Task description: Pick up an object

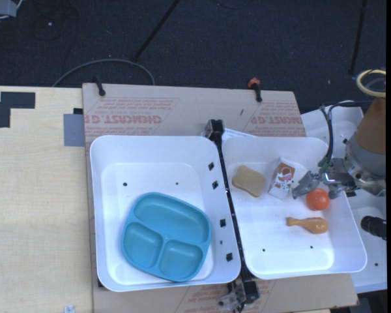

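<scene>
Cardboard (182, 109) lies under two shallow white bins on the desk (32, 201), with printed lettering showing along its far strip and again at the near edge. Nearest the camera in the left bin (111, 155) sits a blue divided tray (166, 235), three compartments, resting flat and slightly turned, close to the bin's near wall. The right bin (280, 259) has a bare white floor along its near side. Farther in lies a tan drumstick-shaped toy (308, 224), flat on the floor with its thin end pointing left. Just beyond it, near the bin's right wall, is an orange-red ball (318, 200). The claw (311, 184) hangs low at that same side, its dark metal tip just left of and above the ball, right beside it or touching; I cannot tell how wide it stands or whether anything is caught in it. Left of the claw a small white carton (283, 177) with a red picture leans tilted, and farther left a brown bread-like slice (249, 180) lies flat near the divider between the bins. The grey arm (368, 158) comes in over the right rim, with cables looping above it. At the far edge two clamps (254, 87) hold the cardboard, and beyond them is dark carpet (182, 25) with cords across it
</scene>
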### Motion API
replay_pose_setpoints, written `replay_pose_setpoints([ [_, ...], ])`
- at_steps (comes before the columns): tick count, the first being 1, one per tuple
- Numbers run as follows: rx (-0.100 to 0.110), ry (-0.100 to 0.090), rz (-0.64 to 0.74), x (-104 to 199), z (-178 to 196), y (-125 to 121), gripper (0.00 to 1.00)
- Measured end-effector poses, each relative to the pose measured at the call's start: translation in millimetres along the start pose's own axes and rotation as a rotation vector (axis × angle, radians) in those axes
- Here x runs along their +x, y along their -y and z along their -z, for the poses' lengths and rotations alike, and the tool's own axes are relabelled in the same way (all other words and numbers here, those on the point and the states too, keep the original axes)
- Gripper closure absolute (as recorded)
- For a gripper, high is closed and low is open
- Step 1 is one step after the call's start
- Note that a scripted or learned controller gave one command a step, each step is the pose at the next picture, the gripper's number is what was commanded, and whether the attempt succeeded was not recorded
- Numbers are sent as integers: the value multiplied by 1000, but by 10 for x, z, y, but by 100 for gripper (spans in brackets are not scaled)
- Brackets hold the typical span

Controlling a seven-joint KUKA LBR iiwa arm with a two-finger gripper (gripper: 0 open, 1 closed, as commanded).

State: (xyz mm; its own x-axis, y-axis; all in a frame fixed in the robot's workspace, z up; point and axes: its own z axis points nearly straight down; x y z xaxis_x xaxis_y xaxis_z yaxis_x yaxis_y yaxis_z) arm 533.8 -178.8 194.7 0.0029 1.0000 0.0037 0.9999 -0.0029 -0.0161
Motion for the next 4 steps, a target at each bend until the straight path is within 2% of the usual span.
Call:
replay_pose_setpoints([
  [1,-13,2,3,0,75,-28,0],
  [3,-9,1,2,116,-854,-33,0],
  [4,-12,2,0,124,-1078,-34,0],
])
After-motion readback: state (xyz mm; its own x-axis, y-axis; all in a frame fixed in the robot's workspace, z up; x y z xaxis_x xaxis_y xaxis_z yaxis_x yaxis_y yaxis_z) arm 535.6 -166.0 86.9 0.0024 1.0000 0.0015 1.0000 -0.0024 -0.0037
